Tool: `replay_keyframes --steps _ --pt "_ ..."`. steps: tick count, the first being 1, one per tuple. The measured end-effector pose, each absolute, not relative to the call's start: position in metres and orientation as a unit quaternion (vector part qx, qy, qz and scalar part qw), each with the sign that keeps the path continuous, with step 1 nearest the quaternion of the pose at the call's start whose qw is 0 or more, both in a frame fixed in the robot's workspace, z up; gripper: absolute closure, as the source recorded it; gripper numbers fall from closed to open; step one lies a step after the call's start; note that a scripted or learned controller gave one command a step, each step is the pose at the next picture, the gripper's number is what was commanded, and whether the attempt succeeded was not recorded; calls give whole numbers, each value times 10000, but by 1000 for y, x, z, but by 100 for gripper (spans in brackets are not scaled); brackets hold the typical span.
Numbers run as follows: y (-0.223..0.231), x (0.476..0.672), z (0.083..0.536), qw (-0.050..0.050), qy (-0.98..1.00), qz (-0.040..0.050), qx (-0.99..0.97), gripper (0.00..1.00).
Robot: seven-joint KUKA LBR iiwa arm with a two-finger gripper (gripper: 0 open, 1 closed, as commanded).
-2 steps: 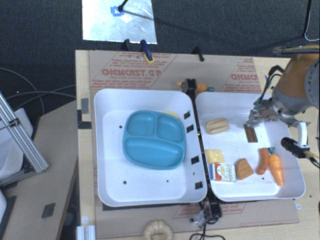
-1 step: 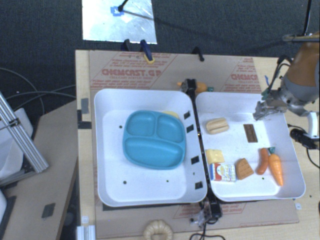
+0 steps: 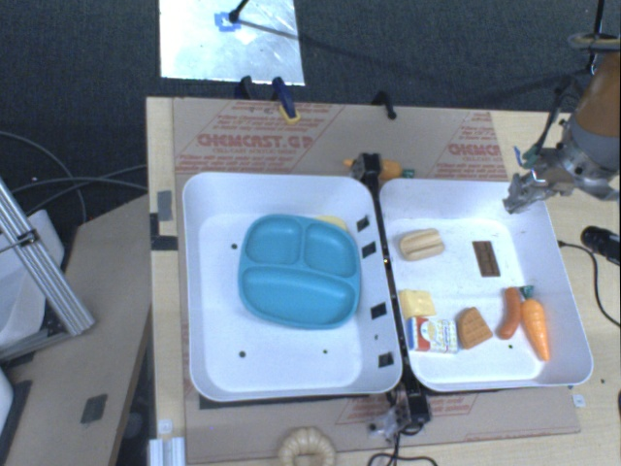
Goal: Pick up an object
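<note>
camera view: jaws (image 3: 517, 195) hover over right bin's (image 3: 563, 289) far corner.

One fixed camera looks down on my bench (image 3: 320, 129) from above, at a slant, far enough back to take in both white bins: the left bin (image 3: 209, 289) and the right bin (image 3: 558, 289), plus dark floor (image 3: 437, 27) beyond. My arm (image 3: 592, 134) comes in from the view's right side
</note>
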State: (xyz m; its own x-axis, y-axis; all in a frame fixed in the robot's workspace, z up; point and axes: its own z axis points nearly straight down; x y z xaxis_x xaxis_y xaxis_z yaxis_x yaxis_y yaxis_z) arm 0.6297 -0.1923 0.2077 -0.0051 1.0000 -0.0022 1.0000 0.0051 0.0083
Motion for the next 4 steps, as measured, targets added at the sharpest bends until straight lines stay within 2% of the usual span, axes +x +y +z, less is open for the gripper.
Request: replay_keyframes --steps 1,2,3,4 --pt "-192 631 226 22 7086 14 7056 100" --pt "-135 616 218 -6 7103 10 7039 100" --pt "-90 603 228 3 7104 14 7038 100" --pt "-41 600 232 -2 7106 14 7036 100"
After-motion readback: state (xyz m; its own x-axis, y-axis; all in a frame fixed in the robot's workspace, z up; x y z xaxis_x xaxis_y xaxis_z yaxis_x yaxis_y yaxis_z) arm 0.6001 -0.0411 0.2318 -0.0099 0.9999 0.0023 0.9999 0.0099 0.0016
